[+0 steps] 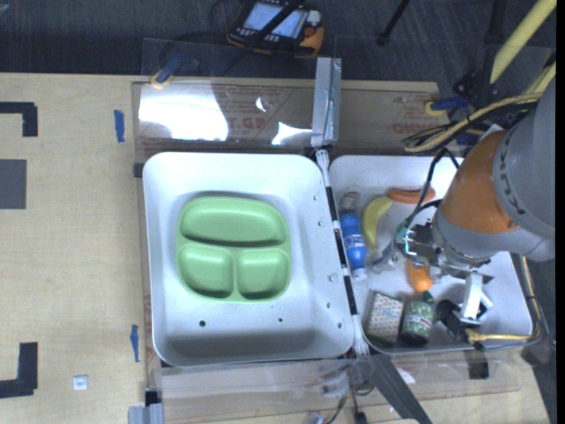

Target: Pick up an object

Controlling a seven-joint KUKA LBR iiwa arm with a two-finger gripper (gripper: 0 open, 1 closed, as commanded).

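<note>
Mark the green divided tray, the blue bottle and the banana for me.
green divided tray (234, 246): camera view, centre divider.
blue bottle (355, 241): camera view, middle of body.
banana (378, 215): camera view, upper curve.

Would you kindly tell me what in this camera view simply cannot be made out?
- The gripper: the arm's wrist covers its fingers, so open or shut is unclear.
- The orange object: partly under the wrist, too small to identify.
- The right bin: its far right part is covered by the arm.
</note>
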